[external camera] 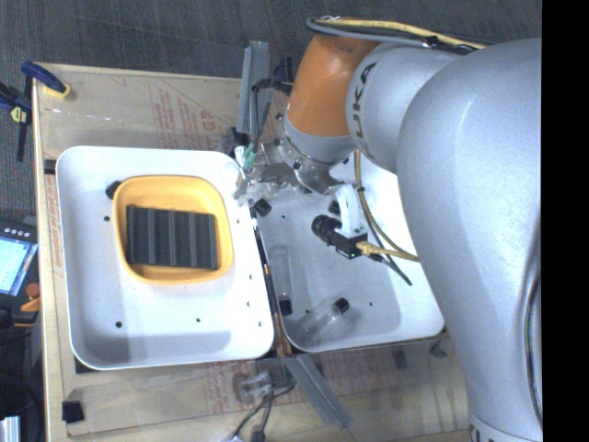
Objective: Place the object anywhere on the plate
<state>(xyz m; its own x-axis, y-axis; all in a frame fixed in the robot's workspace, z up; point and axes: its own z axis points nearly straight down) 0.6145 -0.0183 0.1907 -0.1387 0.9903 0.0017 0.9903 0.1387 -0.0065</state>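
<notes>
A yellow plate (173, 191) with a dark ridged middle lies in the left white bin (92, 330). My gripper (253, 180) hangs low over the rim between the two bins, at the plate's upper right corner, below the orange wrist band (322, 86). A small green and white thing (245, 157) shows at the gripper's upper left edge; I cannot tell whether it is held. In the right bin (405, 311) lie a clear tube (279, 271) and a clear bottle with a black cap (324, 319).
The grey arm (460, 182) covers the right bin's far and right parts. A black cable plug (333, 235) hangs off the wrist above that bin. A blue clamp (44, 77) sits on the bench's far left corner.
</notes>
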